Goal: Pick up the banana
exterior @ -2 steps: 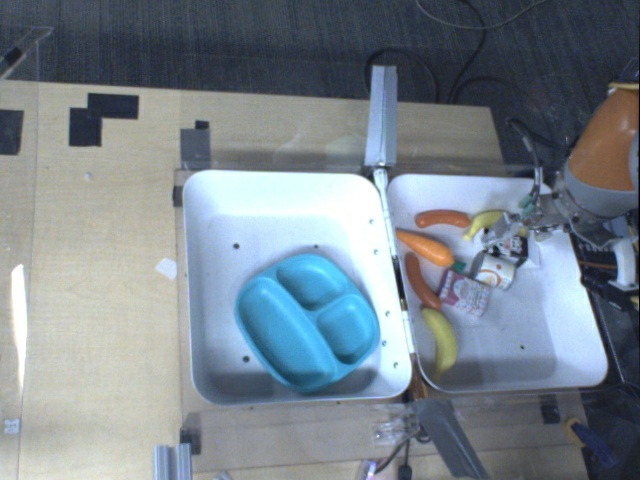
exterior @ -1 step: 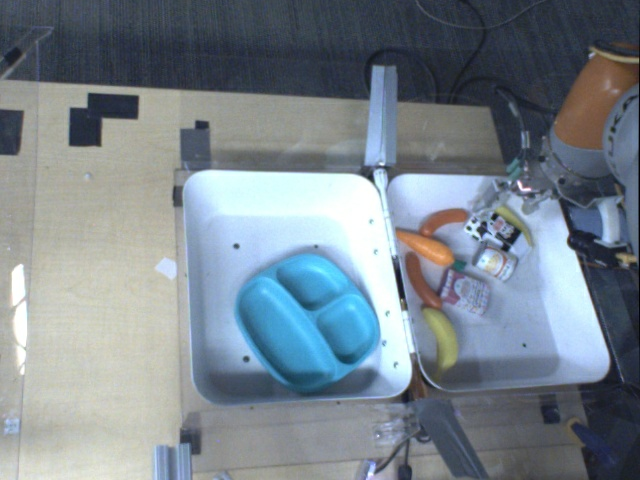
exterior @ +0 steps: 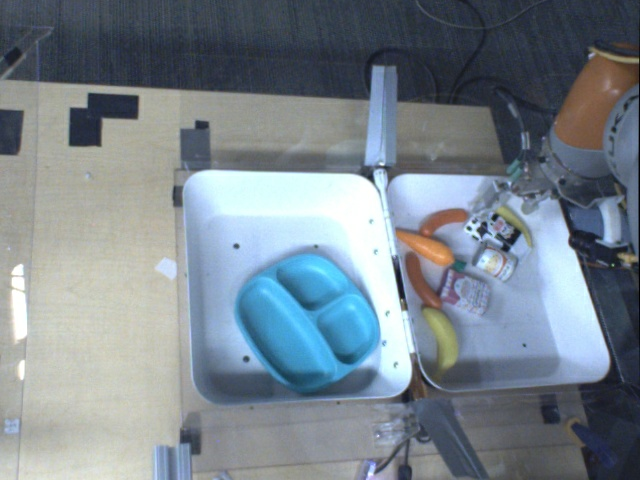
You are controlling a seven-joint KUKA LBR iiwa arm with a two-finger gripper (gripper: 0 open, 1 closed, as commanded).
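Note:
A yellow banana [exterior: 441, 337] lies in the right bin [exterior: 560, 348], near its front left corner, beside the divider. The gripper [exterior: 497, 222] hangs low over the back of the same bin, well behind and to the right of that banana. A small yellow curved piece [exterior: 518, 225] shows right at the gripper's tip, partly hidden by it. What that piece is cannot be made out.
Between gripper and banana lie an orange carrot [exterior: 425, 247], a red sausage [exterior: 421, 280], a small can [exterior: 493, 264] and a reddish pouch [exterior: 465, 293]. The left bin [exterior: 215, 268] holds a blue divided plate [exterior: 306, 320]. The arm's orange band [exterior: 596, 98] is at the right edge.

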